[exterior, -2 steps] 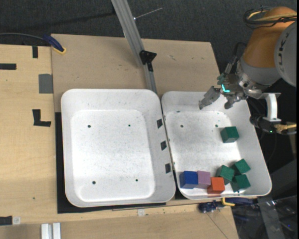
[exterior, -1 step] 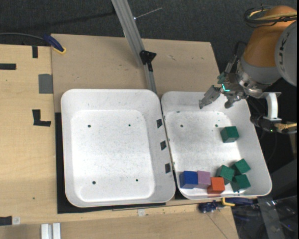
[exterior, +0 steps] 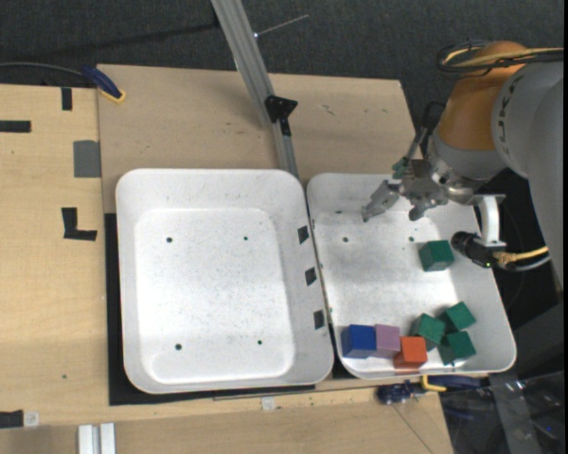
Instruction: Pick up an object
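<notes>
Am hovering gripper [exterior: 396, 206] over right bin [exterior: 360, 253], fingers spread wide, holding nothing; am judging next move: descending onto lone green block [exterior: 436, 254].

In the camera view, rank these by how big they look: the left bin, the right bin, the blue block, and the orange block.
1. left bin, largest.
2. right bin, narrower.
3. blue block and orange block: both tiny and close in size; the blue looks slightly bigger, but that is too close to rank firmly.
</notes>
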Available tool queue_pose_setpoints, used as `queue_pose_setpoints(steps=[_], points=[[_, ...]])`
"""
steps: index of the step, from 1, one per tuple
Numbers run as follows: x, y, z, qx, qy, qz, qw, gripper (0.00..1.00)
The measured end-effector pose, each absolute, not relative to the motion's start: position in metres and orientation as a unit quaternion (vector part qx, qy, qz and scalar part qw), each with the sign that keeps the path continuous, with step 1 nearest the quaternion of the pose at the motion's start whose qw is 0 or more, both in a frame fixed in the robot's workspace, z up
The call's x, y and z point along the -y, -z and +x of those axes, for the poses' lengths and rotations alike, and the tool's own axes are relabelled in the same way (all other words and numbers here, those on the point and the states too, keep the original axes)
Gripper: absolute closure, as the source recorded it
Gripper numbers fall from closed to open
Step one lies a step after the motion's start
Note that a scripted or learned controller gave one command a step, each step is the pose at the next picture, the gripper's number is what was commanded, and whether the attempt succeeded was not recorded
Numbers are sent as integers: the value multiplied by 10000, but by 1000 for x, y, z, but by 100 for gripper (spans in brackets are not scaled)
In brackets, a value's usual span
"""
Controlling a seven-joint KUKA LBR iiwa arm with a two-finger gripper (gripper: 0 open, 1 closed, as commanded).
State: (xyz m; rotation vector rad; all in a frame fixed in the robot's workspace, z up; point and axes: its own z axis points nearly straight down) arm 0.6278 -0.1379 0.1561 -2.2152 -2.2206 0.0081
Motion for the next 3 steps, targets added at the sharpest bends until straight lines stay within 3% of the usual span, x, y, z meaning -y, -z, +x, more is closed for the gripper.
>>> queue_pose_setpoints(steps=[2, 3], points=[[134, -90, 630, 7079, -20, -7063, 12, 0], [133, -102, 631, 7085, -13, -7058, 8, 100]])
